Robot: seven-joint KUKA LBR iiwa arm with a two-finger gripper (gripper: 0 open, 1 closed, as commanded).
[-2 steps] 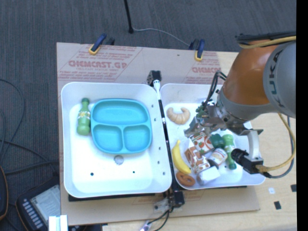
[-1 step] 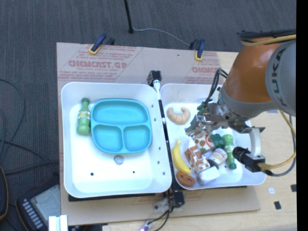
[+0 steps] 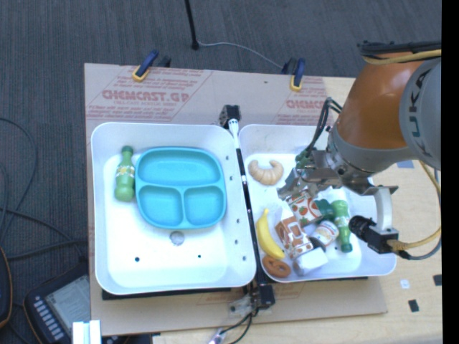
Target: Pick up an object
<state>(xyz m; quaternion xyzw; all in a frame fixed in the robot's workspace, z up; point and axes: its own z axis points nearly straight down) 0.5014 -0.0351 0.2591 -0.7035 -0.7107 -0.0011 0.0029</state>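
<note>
Two white bins sit on a cardboard-covered tabletop above dark carpet. Whether the gripper jaws are clenched, I cannot tell.

Cardboard-topped bench bearing two white bins

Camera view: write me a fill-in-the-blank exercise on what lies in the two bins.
1. The blue tray has ___ compartments.
2. The green bottle lies in the ___ bin.
3. The croissant shares its bin with a yellow ___.
4. The gripper hangs over the ___ bin.

Missing words: three; left; banana; right
</note>
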